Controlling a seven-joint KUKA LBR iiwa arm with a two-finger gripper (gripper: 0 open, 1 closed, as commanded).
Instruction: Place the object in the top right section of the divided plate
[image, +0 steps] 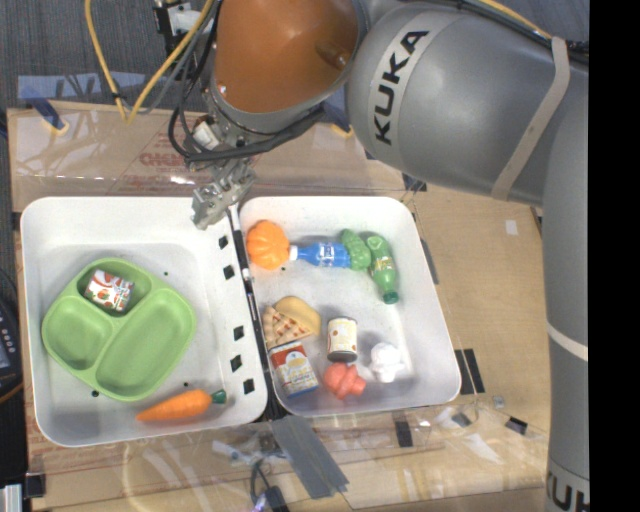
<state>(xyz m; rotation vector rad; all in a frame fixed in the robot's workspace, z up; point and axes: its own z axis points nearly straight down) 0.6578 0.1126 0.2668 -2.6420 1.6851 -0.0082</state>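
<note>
A broad, rounded grey arm casing (470, 95) is seen, marked with "KUKA" in black capitals. An orange band (280, 45) with a glossy, domed surface is fitted beside it. Black cables (190, 130) are looped beneath the band, and yellow cables (150, 70) are run at the left. A small metallic gripper (218, 200) is mounted below.

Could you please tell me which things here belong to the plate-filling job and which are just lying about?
Belonging to the job:
- divided plate, green, in the left bin
- small can lying in the plate's upper section
- gripper, above the bins' dividing rims

Lying about:
- carrot beside the plate
- orange pumpkin
- blue bottle
- waffle
- tin can
</note>
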